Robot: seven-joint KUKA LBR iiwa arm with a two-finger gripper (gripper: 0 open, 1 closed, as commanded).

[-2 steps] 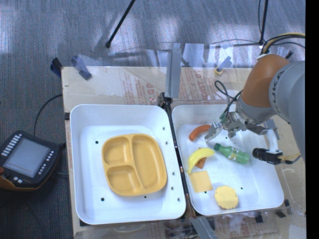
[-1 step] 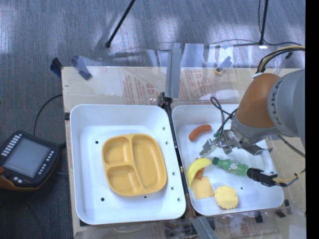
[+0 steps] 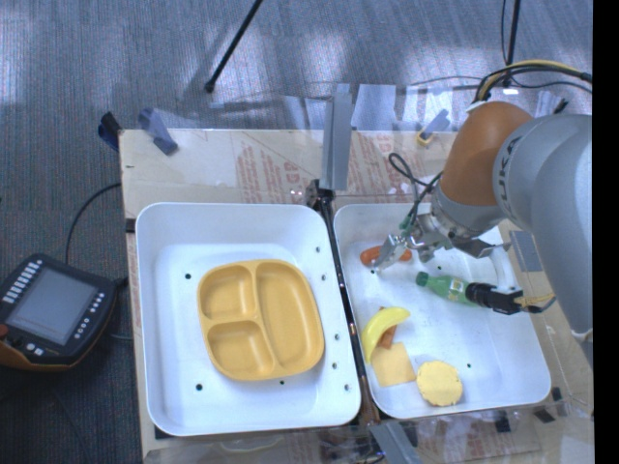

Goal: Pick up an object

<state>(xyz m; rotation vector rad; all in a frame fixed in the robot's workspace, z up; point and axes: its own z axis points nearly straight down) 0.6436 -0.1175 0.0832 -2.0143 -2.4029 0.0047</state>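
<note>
My gripper (image 3: pixel 393 252) hangs low over the upper left part of the right bin (image 3: pixel 522 356). It is right at a small orange-red item (image 3: pixel 371 256), which shows on both sides of the gripper's tip; whether the item is held I cannot see. A green bottle (image 3: pixel 453 287) lies on its side just to the right of the gripper. Further forward lie a yellow banana (image 3: pixel 384 321) over a reddish sausage (image 3: pixel 388 337), a pale orange cheese slice (image 3: pixel 394 365) and a round yellow biscuit (image 3: pixel 440 383).
The left bin (image 3: pixel 164 259) holds a yellow divided plate (image 3: pixel 259 318). A grey post (image 3: pixel 336 143) stands behind the ridge between the bins. Cables run from the arm's wrist over the right bin's far right. A teach pendant (image 3: pixel 48 307) lies off the bench to the left.
</note>
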